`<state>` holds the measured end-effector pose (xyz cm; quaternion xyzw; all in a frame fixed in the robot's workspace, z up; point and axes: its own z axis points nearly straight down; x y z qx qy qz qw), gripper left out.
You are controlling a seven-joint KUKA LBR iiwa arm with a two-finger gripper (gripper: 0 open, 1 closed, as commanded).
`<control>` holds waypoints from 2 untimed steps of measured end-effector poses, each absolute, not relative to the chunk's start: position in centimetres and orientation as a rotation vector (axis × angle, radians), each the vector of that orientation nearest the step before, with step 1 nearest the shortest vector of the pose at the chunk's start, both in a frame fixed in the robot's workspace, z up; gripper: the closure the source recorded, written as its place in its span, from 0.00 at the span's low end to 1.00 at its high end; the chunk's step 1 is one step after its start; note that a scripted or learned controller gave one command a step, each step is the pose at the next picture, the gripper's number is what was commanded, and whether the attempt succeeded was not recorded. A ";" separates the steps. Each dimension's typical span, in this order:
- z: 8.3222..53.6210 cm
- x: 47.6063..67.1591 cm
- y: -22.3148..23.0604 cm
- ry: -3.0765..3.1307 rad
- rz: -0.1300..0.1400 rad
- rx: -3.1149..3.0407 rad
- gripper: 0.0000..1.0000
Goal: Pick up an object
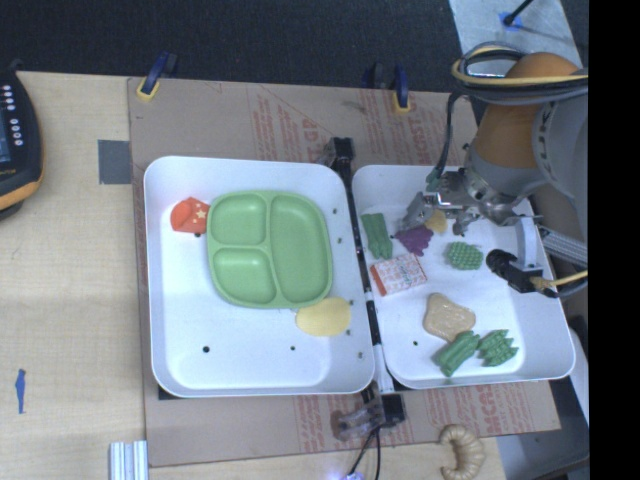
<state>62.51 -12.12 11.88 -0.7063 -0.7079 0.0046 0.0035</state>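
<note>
A light wooden bench is seen from above, with a brown cardboard sheet point(250, 118) laid over its middle and held at the upper edge by clamps point(153, 74). Beyond the bench, across the top of the frame, a dark carpeted floor is shown. At the far left edge a black and orange handheld controller point(15, 138) lies on the wood, and a grey square of tape point(114, 161) is stuck just right of it.

Two shallow white bins sit side by side on the cardboard. In the left bin point(180, 358) a green divided plate point(270, 248) lies in the middle, a small red piece point(188, 215) touches its upper left edge, and a pale yellow piece point(323, 317) rests by its lower right corner.

In the right bin point(545, 363) several toys are scattered: a green pickle-like piece point(376, 235), a patterned card point(398, 273), a purple piece point(412, 238), a round green knobbly piece point(463, 257), a tan bread-shaped piece point(447, 317) and two green leafy pieces point(475, 350) near the lower right.

The arm enters from the upper right of the frame, and the gripper point(440, 211) is lowered into the upper part of the right bin, just beside the purple piece. Whether anything is grasped cannot be told.
</note>
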 end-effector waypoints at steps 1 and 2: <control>13.3 62.8 -12.1 -2.225 0.008 -2.215 1.00; 13.3 62.8 -12.1 -2.226 0.010 -2.214 0.00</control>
